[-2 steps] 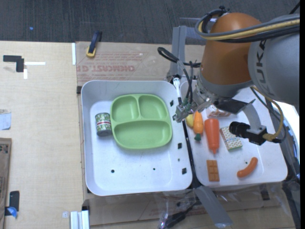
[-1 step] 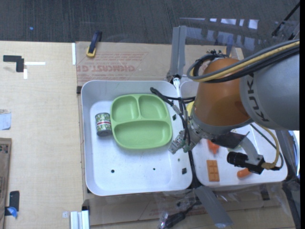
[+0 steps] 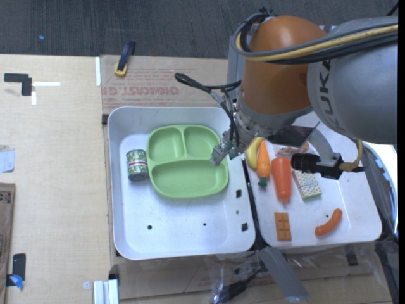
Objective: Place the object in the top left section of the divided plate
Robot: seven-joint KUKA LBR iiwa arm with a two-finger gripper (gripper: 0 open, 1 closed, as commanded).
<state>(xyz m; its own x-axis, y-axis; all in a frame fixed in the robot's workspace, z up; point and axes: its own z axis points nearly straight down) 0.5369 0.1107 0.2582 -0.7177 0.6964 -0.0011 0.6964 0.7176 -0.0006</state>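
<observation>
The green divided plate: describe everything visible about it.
The green divided plate looks like matte light-green plastic, rounded, with raised ridges forming two small upper sections and one large lower one. It lies flat in the left white bin. All three sections look bare. A small can stands by its left edge; the gripper hovers at its right rim.

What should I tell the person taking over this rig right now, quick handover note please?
Gripper: at the green divided plate's right rim, in the left bin; finger state unclear, nothing seen held.
Plate: all three sections bare; small can beside its left edge.
Right bin: banana, carrot, sausage, wafer, patterned block.
Done: nothing placed yet.
Left: get the object into the plate's top left section.
</observation>
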